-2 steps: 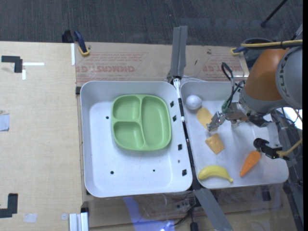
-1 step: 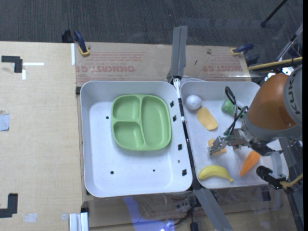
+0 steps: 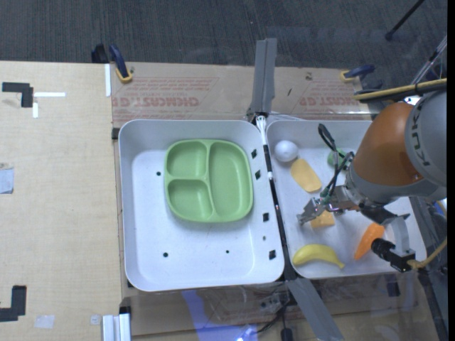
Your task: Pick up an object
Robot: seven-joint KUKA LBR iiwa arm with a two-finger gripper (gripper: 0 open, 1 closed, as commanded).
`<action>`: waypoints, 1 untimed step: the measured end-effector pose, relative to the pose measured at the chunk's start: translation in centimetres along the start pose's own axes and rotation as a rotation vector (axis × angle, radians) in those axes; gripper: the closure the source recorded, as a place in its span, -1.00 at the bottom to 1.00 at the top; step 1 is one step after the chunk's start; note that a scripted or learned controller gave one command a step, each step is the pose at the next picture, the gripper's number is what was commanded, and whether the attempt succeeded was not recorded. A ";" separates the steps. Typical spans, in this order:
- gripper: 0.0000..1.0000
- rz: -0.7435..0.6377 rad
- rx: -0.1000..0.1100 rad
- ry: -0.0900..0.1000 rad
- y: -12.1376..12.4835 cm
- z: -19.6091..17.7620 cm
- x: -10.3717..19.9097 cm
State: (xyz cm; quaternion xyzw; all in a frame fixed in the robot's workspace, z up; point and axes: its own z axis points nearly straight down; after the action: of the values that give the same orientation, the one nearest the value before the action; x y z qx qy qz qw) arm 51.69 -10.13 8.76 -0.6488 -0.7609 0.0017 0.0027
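Starting at the left: left bin (image 3: pixel 142 261), holding just a green divided plate (image 3: pixel 209 180), flat, rigid and broad, so poor to pinch except at its rim. Across the divider, in the right bin (image 3: pixel 298 190): near the back a white ball (image 3: pixel 285 150), light but round and likely to roll away from a pinch; beside it a yellow oblong piece (image 3: pixel 306 175), smooth, kind unclear. Next the gripper (image 3: pixel 311 214), low over the bin floor and touching or just beside a small yellow-orange block (image 3: pixel 325 220); cannot tell whether spread or closed, nor whether anything is pinched. Toward the front edge a banana (image 3: pixel 318 256), curved and probably slick, best taken across its thick middle. Judging the block the likeliest target: probably light and stiff, flat-sided, so best gripped square across two opposite faces, kept centred to avoid nudging it sideways. Farther right an orange carrot (image 3: pixel 368 240), tapered and apt to slip toward its thin end.
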 end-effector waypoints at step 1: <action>1.00 0.004 0.006 0.001 -0.1 -0.5 -0.2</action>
State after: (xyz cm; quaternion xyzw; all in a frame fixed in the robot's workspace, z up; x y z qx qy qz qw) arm 51.68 -10.34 9.28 -0.6504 -0.7595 0.0037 0.0049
